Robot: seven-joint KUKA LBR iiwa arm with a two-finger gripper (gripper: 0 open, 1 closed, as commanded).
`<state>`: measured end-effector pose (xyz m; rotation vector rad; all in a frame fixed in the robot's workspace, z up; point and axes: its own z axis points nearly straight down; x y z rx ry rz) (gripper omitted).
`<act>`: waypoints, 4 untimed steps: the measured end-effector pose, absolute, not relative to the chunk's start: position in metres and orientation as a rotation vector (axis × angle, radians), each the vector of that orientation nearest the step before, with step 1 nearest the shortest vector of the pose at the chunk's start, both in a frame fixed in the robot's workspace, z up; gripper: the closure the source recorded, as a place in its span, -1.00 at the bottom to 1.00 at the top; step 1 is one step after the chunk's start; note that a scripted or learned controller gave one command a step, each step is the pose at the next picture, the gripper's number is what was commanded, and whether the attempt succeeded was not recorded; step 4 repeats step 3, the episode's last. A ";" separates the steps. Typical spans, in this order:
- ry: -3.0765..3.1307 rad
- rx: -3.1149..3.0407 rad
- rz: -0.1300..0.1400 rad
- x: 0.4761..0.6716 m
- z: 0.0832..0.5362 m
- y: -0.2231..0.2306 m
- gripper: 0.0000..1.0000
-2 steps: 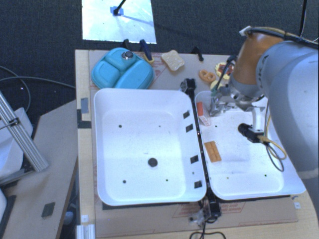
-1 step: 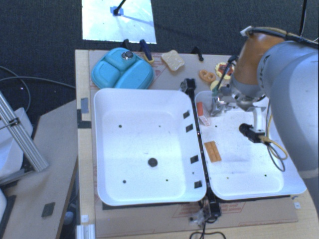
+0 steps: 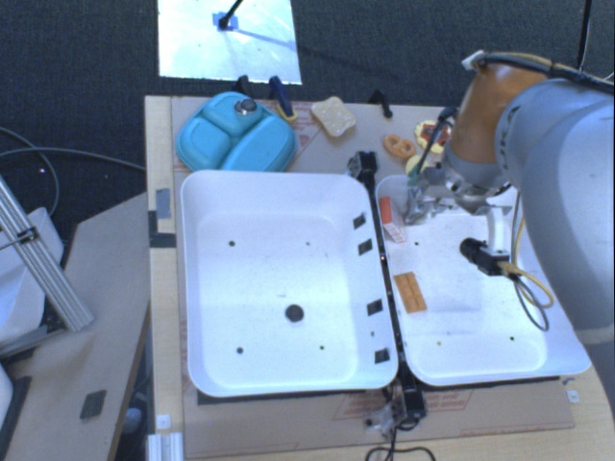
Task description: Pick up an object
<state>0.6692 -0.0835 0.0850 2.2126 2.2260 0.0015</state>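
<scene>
The grey arm's end effector (image 3: 415, 209) hangs low over the far left corner of the right shallow white bin (image 3: 538, 353), beside the divider between the bins; just to its left lies a small orange-and-white packet (image 3: 387, 215); nearer the camera from it, a flat orange rectangular block (image 3: 410, 292) rests on the bin floor; well to its left, a small dark round disc (image 3: 294, 312) sits in the left shallow white bin (image 3: 207, 257); beyond it, on the counter (image 3: 163, 286), lie a blue plastic divided container (image 3: 236, 133), a tan sponge-like piece (image 3: 333, 116) and an orange pretzel-shaped toy (image 3: 399, 146).

Flat orange rectangular block (image 3: 410, 292) lying in right bin, small dark disc (image 3: 294, 312) in left bin
</scene>
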 end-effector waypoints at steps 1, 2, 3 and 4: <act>2.217 2.222 0.004 0.554 0.087 -0.086 1.00; 2.213 2.219 0.002 0.582 0.100 -0.150 1.00; 2.225 2.211 0.005 0.605 0.086 -0.118 1.00; 2.225 2.211 0.005 0.605 0.086 -0.118 1.00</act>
